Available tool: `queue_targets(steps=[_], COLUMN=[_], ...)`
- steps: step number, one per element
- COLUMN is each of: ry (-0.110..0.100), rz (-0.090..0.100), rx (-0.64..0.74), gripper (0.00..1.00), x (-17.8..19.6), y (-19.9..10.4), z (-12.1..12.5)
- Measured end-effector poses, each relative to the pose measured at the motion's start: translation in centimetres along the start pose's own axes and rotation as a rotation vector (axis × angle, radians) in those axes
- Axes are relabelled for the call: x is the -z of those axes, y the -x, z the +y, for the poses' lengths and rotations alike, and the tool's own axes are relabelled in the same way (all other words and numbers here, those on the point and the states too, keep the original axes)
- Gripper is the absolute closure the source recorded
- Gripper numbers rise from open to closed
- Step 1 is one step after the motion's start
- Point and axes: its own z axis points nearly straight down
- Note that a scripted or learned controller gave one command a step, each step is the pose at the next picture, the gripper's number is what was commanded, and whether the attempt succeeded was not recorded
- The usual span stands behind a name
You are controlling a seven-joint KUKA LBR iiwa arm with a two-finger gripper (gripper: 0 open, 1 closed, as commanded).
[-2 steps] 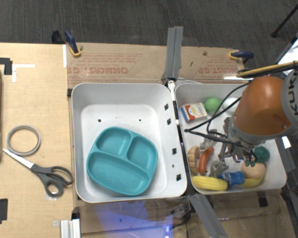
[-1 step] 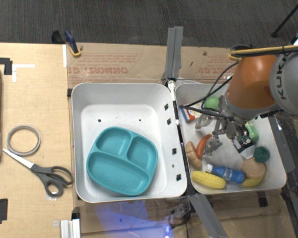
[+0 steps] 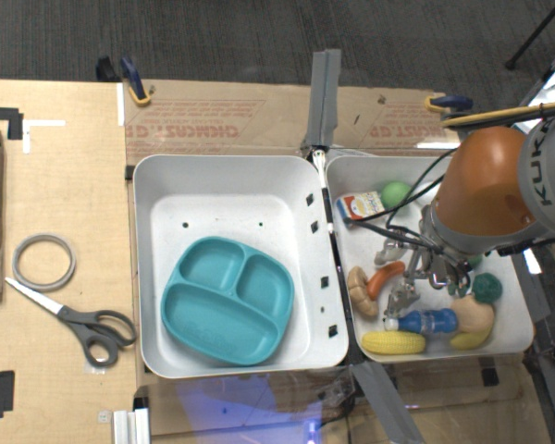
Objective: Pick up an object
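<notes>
The right bin (image 3: 370, 166) holds several toy items: a green ball (image 3: 395, 193), a white carton (image 3: 361, 206), an orange carrot-like piece (image 3: 385, 278), a tan peanut-shaped piece (image 3: 360, 290), a blue bottle (image 3: 429, 322), a yellow corn cob (image 3: 394, 343), a yellow banana-like piece (image 3: 470, 337) and a dark green piece (image 3: 487, 288). My gripper (image 3: 410, 289) hangs low over the middle of this bin, just above the blue bottle and right of the carrot. The orange wrist band (image 3: 481, 183) hides part of the bin behind it.
The left bin (image 3: 166, 192) holds a teal divided plate (image 3: 228, 300). Scissors (image 3: 79, 320) and a tape roll (image 3: 43, 260) lie on the bench at the left. A grey divider post (image 3: 323, 100) stands between the bins at the back.
</notes>
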Motion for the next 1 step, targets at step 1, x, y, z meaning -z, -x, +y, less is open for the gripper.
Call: queue_targets(steps=[1], ry=[0.000], rz=[-0.001], rx=[-0.101], gripper=[0.00], x=[0.03], y=[0.20], z=[0.22])
